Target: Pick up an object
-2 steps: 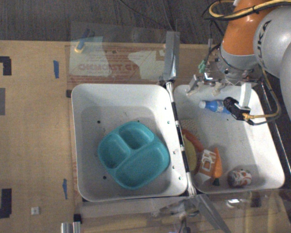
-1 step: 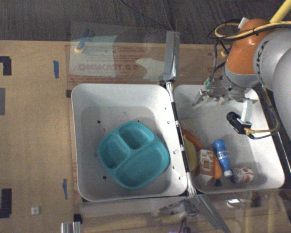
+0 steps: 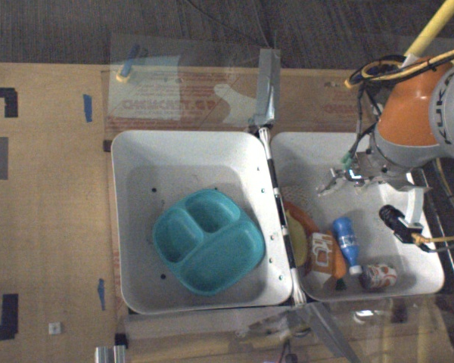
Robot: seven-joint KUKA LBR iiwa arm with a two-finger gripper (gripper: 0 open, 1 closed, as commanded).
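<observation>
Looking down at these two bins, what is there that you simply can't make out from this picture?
- The hand: small and blurred in the camera view; its state cannot be told.
- The arm: cut off by the right edge.
- The orange-and-white packet by the right bin wall: print too small to read.
- The small item near the blue bottle: too blurred to identify.
- The teal divided plate covers part of the left bin floor.
</observation>
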